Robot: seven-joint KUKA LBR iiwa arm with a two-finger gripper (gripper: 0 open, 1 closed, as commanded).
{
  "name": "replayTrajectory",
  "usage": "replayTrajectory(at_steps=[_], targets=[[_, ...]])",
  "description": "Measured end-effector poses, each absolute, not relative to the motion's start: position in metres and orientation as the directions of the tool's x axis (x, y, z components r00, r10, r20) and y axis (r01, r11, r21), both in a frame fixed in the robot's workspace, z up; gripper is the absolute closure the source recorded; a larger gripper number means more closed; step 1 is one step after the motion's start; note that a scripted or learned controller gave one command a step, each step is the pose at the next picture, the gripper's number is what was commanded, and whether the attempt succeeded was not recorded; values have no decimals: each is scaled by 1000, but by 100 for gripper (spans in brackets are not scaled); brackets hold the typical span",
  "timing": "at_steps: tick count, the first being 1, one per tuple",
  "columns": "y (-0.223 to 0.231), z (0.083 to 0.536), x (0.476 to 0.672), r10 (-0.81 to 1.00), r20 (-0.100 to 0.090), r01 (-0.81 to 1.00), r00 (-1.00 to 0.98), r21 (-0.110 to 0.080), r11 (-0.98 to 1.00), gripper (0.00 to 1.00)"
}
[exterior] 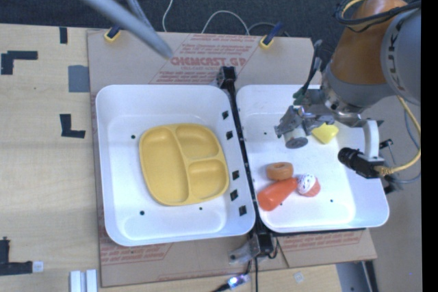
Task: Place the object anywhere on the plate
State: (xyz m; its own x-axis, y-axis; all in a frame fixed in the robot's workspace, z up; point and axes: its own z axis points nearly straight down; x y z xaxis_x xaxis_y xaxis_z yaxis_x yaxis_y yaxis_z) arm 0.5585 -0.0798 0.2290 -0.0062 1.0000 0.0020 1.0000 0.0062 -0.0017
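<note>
A yellow object point(326, 133) sits in the right bin point(356, 215), in its upper middle area, right against the gripper point(298, 130). It is a small blocky piece, partly hidden by the gripper's body, so its long axis and which way it points cannot be told. Whether the fingers are apart, together or clamped on it cannot be told either; the dark metal parts of the gripper overlap one another here.

Below it in the same bin lie a brown ring-shaped piece point(279, 170), an orange carrot-like piece point(276, 195) with its long axis running from lower left to upper right, and a small white and red item point(307, 184) touching the carrot's upper end.

The yellow plate point(183, 163), with three compartments, lies in the left bin point(116, 147), well apart from the yellow object. Both bins rest on a cardboard sheet point(205, 58) on the wooden counter point(41, 147). The arm point(366, 44) reaches in from the right.
</note>
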Motion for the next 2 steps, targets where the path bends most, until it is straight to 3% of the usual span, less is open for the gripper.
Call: replayTrajectory(at_steps=[2], targets=[[25, 242, 528, 1000, 2, 1000, -7, -3, 7, 100]])
